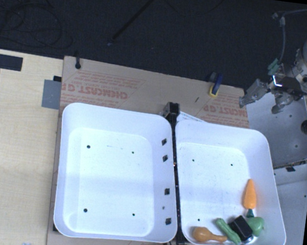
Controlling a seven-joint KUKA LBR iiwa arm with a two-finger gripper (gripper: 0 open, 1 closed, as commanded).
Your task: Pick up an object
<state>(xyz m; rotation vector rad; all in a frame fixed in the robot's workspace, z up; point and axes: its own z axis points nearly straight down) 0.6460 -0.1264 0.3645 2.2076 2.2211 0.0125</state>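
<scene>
Well above toys (233,226), end effector (268,95)

Smooth white plastic bins (75,115); cardboard underlay (147,87)

Two shallow white bins sit side by side on a brown cardboard sheet (146,92) printed with red lettering. The left bin (73,130) and the right bin (263,146) meet along a black hinge strip (171,167). A blue and yellow clamp (215,83) grips the cardboard's far edge. The pale wooden desk (9,144) extends left, carrying black tape pieces (0,66). Dark cables (26,16) trail behind.
</scene>
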